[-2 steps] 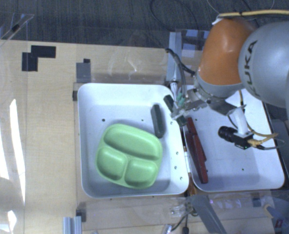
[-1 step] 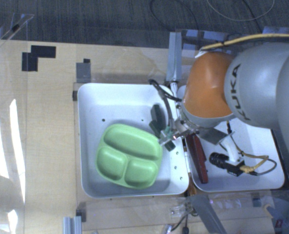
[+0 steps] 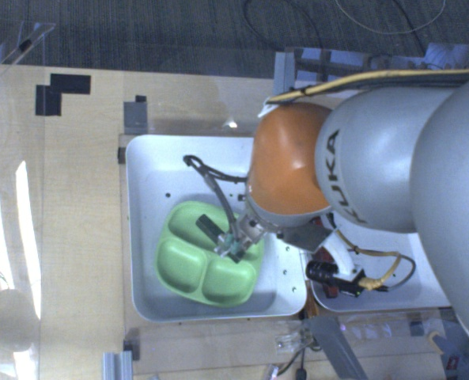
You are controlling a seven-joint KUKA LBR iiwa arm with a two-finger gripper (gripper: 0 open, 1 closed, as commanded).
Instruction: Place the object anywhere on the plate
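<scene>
A light green plate with three compartments lies in the left white bin, towards its front. My gripper reaches down from the right and hangs over the plate's right side, near where the compartments meet. A small dark piece shows at the gripper's tip above the plate's upper compartment; I cannot tell whether it is a loose object or part of the gripper. The orange band and grey wrist hide the bin's right part.
A black cable loops from the wrist across the back of the left bin. The right bin is mostly covered by the arm, with black and yellow wiring at its near left corner.
</scene>
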